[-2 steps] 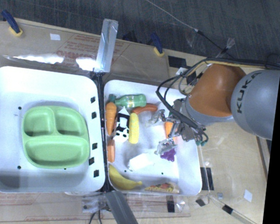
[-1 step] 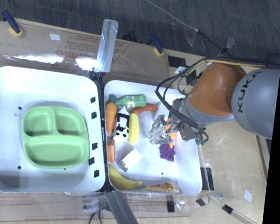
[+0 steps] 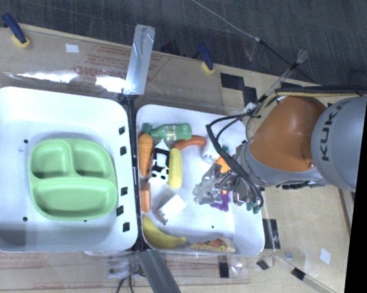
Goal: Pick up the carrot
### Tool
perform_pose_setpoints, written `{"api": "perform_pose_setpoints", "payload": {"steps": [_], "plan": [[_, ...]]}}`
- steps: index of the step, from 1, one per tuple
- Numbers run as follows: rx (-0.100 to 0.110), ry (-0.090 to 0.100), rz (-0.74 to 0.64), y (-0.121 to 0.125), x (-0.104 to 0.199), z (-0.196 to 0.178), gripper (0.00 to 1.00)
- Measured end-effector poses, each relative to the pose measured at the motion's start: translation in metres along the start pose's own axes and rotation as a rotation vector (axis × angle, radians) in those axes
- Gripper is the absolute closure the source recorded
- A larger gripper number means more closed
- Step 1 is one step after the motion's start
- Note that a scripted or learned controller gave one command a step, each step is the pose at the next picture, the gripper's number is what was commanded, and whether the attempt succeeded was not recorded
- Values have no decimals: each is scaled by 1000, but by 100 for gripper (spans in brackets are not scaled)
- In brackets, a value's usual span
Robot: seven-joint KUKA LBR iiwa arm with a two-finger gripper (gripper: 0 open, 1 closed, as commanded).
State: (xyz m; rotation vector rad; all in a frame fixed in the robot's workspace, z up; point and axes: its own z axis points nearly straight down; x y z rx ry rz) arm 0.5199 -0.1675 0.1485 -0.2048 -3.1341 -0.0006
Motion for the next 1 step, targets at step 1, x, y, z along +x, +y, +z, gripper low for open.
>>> {"api": "perform_pose_setpoints", "payload": {"steps": [1], "plan": [[0,-2,-8,2,-1,-10,100]]}}
